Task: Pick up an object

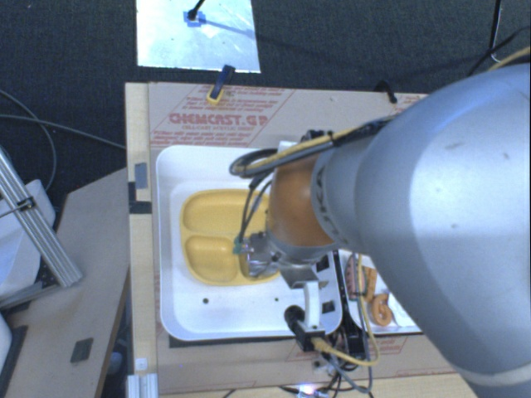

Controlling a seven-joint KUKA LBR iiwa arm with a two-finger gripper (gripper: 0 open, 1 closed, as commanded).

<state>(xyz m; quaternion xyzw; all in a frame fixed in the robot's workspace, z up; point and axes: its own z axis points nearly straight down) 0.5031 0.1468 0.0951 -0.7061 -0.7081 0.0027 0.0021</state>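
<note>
Over the left white bin [166,247], your gripper [259,262] hangs at the yellow divided tray's [207,235] right edge, likely lining up a grab. You cannot tell its state; the wrist hides it.

Arm [440,181]: large grey body reaching in from the right, bulking across the right half of the view.
Orange band [294,206]: just above the wrist.
Wrist [274,259]: pointing down and left.
Cables [249,189]: looped beside the band.
</note>
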